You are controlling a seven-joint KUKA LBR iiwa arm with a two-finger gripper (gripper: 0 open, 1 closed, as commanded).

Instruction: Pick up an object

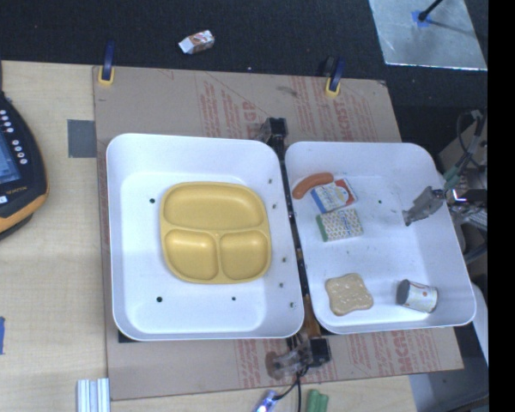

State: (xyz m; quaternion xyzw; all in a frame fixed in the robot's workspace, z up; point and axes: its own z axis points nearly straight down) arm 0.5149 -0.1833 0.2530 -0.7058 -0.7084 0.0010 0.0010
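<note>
White bins sit side by side on the desk (pixel 51 281): the left bin (pixel 137 230) holds a yellow tray (pixel 215 232), the right bin (pixel 429 316) a sausage (pixel 312 184), two cards (pixel 333 197), toast (pixel 349 293) and a can (pixel 417 295). The hand (pixel 422 206) hovers at the right bin's right edge, holding nothing visible; I cannot tell its state.

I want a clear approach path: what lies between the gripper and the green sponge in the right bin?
In the camera view, only bare white bin floor lies between the gripper and the green sponge.
</note>
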